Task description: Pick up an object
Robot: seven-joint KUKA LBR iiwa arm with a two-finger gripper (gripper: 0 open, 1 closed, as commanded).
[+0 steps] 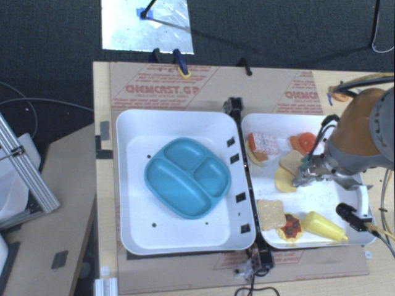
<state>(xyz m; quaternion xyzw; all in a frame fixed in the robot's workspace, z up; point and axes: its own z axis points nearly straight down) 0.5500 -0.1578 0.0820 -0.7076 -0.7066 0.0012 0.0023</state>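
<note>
Dark carpet surrounds a wooden bench [203, 82] covered with printed brown cardboard, and a shiny square sheet [147, 16] lies on the floor at the upper left of the frame. Two shallow white bins sit side by side on the bench. At the centre, the left bin [133, 227] holds a blue divided plate [187, 176], lying tilted toward the lower right.

On the right side of the frame, the right bin [265, 121] holds toy food: a boxy piece with a white and red face [264, 144] near its upper left corner, a red tomato-like piece [304, 142] at the top, a pale yellow slice [284, 179] in the middle, a tan bread slice [270, 213] at the lower left, a red and yellow piece [291, 227] beside it, and a yellow bottle shape [323, 226] along the bottom edge.

Reaching in from the right, the grey arm with its orange band [358, 128] hangs over this bin. Its gripper [300, 176] is down just beside the pale yellow slice, apparently touching it. Whether the gripper is open or closed cannot be told, nor whether it has hold of anything.
</note>
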